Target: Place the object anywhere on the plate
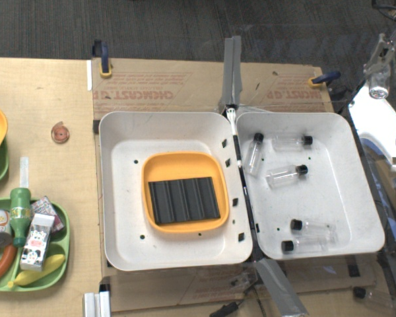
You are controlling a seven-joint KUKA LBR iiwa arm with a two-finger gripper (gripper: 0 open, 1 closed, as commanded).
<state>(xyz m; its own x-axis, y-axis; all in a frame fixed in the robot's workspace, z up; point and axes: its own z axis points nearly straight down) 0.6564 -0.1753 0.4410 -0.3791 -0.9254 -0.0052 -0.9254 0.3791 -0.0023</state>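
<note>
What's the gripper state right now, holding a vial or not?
Gripper: cannot be told from this camera view. The five vials lie loose in the right bin; the orange plate in the left bin carries only a dark ribbed block.

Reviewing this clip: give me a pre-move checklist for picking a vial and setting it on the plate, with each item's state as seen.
1. Orange plate sits flat in the left bin: ok.
2. Landing area free: not ok, a black ribbed insert covers most of the plate.
3. Vials in the right bin: ok, five clear black-capped ones.
4. An isolated target: ok, the middle vial lies apart from the others.
5. Lower two vials separable: cannot tell, they lie close together.
</note>
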